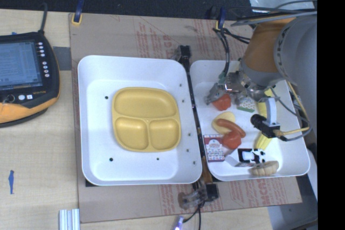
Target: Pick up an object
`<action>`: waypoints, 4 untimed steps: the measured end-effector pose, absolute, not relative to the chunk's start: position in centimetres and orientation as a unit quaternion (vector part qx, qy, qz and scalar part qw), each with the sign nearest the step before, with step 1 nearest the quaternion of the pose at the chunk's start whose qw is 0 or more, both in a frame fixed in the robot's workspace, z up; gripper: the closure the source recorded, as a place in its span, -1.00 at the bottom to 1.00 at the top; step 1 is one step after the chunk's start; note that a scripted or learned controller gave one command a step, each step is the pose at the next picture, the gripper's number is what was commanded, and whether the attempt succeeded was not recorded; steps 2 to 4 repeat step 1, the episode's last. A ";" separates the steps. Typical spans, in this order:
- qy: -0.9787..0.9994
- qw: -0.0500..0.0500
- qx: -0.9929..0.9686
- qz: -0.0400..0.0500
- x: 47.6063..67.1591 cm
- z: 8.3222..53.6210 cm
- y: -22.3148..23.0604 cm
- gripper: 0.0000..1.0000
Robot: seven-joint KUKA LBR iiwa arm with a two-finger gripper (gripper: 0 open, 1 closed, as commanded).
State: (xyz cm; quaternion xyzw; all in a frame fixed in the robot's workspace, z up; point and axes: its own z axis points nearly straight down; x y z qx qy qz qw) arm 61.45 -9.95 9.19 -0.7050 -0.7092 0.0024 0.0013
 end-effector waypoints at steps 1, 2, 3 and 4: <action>-0.710 0.002 -0.705 0.003 61.5 10.2 -10.1 1.00; -0.710 0.002 -0.705 0.003 61.5 10.2 -10.1 1.00; -0.710 0.002 -0.705 0.003 61.5 10.2 -10.1 1.00; -0.710 0.002 -0.705 0.003 61.5 10.2 -10.1 1.00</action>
